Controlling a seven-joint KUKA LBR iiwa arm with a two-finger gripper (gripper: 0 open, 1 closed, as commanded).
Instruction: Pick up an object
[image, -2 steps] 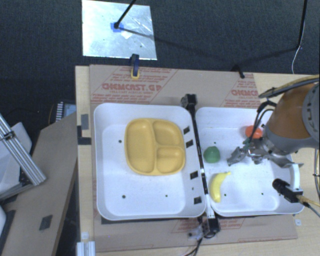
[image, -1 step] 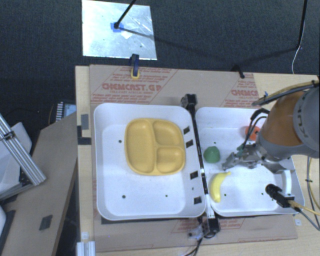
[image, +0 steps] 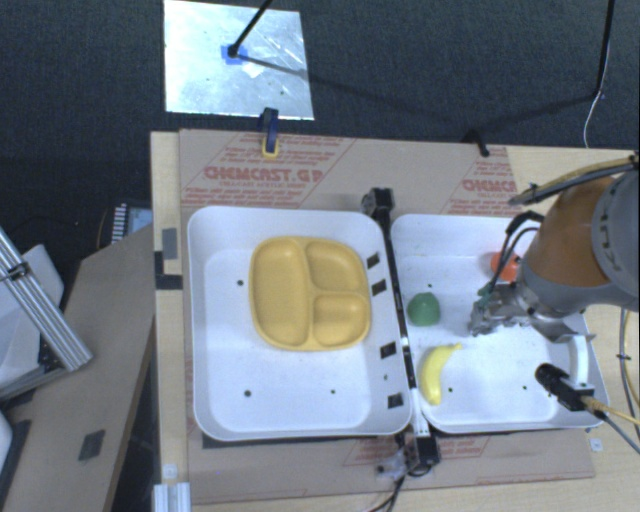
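Plate (image: 305, 293) in left bin (image: 215, 330); banana (image: 436, 370) and ball (image: 424, 309) in right bin (image: 500, 405).

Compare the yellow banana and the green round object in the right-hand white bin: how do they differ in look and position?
The yellow curved banana is long and bent, while the green round object is compact and ball-like. They differ in colour, yellow against green. The banana lies nearer the bin's front edge; the green object sits farther back, closer to the gripper. Both lie on the floor of the right-hand white bin, near the divider, apart from each other.
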